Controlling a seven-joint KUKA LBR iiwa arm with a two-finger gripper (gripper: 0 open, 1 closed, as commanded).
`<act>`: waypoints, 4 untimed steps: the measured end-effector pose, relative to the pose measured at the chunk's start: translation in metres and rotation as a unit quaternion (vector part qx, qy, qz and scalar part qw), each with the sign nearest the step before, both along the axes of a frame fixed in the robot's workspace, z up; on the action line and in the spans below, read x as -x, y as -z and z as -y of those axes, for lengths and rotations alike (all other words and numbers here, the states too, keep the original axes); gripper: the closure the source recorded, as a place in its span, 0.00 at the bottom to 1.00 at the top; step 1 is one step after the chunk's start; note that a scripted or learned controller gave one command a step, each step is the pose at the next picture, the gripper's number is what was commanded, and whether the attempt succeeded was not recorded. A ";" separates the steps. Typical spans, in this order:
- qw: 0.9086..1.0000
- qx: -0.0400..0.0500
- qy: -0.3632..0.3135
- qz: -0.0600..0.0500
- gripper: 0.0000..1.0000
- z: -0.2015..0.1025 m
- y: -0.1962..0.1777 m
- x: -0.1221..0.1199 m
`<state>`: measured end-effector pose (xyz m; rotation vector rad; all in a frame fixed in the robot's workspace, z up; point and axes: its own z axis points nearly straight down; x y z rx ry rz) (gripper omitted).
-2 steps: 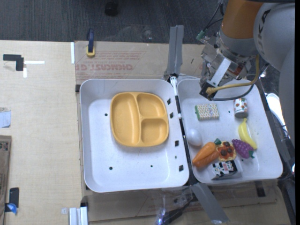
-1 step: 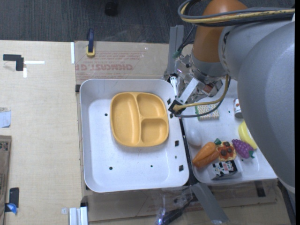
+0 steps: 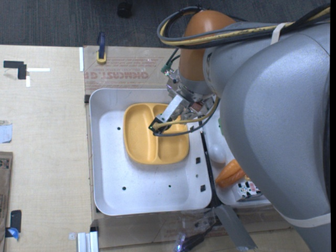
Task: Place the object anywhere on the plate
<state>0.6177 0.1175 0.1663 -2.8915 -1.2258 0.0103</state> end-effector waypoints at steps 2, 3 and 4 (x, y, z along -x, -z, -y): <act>0.996 0.000 -0.085 0.002 1.00 0.020 -0.076 -0.015; 0.975 -0.001 -0.220 0.001 1.00 -0.089 -0.010 -0.030; 0.998 0.000 0.057 0.002 1.00 -0.044 -0.098 -0.041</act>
